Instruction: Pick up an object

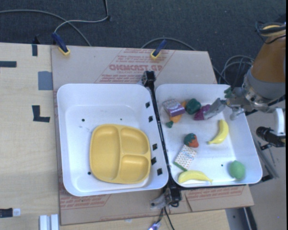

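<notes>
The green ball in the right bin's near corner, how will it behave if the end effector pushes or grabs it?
The green ball looks round, so a push would probably send it rolling until the right bin wall stops it. Sitting in the corner, it may be awkward to get fingers around. It looks small like the toy banana nearby, so it is likely light.

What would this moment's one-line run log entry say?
phase: approach | hand: over right bin, near magenta toy | grasp: none seen | left bin: yellow tray

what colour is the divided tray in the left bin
Yellow tray, seen in the camera view.
</notes>
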Controlling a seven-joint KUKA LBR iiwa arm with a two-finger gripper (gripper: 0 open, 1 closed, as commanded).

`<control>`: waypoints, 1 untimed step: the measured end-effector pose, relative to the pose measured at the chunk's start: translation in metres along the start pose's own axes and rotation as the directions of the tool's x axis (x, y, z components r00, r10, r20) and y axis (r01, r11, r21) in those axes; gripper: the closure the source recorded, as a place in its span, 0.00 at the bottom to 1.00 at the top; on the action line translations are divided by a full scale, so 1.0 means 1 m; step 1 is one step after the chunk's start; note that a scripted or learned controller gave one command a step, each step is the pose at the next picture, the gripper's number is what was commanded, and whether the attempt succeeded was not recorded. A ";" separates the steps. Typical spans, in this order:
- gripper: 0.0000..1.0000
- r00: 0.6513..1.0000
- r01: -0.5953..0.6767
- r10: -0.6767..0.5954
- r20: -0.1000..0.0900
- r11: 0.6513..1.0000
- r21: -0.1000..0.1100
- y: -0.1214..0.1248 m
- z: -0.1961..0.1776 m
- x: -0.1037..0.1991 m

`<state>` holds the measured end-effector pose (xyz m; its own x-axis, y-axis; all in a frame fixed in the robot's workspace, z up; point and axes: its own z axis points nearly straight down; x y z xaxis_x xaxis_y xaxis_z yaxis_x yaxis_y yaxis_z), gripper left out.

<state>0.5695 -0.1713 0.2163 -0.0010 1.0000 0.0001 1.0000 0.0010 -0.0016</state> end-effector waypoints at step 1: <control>0.00 1.000 0.001 -0.001 -0.001 1.000 -0.003 0.007 0.129 0.036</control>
<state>0.5765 -0.1355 0.0877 -0.0021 1.0000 0.0007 1.0000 0.0021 0.0014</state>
